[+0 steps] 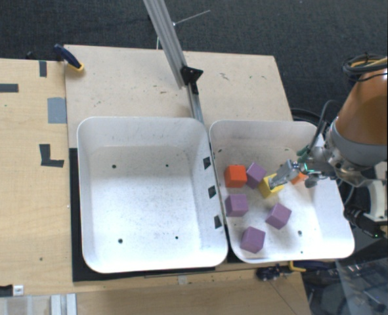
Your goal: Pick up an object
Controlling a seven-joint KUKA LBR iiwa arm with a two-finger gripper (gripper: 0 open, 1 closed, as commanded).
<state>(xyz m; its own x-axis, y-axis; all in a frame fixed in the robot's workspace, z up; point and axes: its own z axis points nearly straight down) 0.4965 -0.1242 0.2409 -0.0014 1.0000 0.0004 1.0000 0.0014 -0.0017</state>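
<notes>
The right bin (325,231) holds several small blocks. An orange cube (236,175) lies beside a purple cube (255,174) near the bin's left wall. Three more purple cubes lie lower down: one (236,205) by the divider, one (278,216) in the middle, one (252,239) near the front. A yellow block (270,188) lies tilted in the middle of the bin. My gripper (284,175) reaches in from the right, low in the bin, its tip right at the yellow block's upper right end. Whether the block is gripped is hidden.
The left bin (88,176) stands next to the right one, sharing a middle rim. A grey metal rail (167,35) slants down from the top to the bins' back edge. The arm's grey and orange wrist (361,123) hangs over the right bin's right side.
</notes>
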